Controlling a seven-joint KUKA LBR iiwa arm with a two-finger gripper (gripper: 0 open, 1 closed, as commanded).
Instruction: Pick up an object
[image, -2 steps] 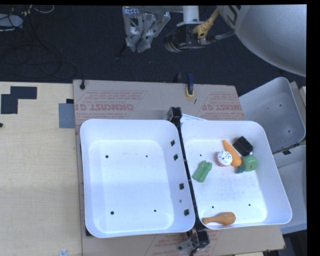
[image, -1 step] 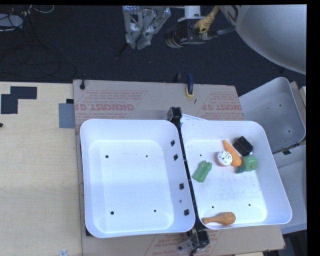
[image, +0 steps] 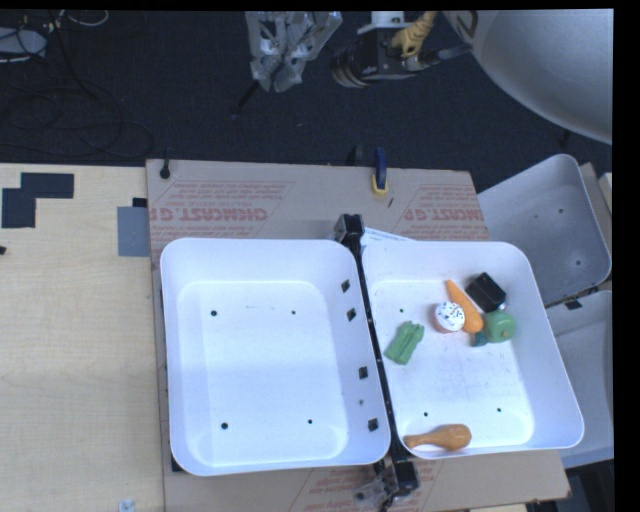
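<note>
Dark floor beyond the bench backs the gripper (image: 290, 45) at twelve o'clock; I cannot tell whether it is open. In the right bin (image: 560, 390), a green block (image: 405, 342) lies apart, at nine o'clock from the toy cluster (image: 470, 312). It is probably light and stiff, best pinched across its narrow sides.

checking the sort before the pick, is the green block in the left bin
No, the green block lies in the right bin, near the divider beside the left bin.

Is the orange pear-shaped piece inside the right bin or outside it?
Inside: the orange pear-shaped piece lies on its side against the right bin's near wall.
</note>
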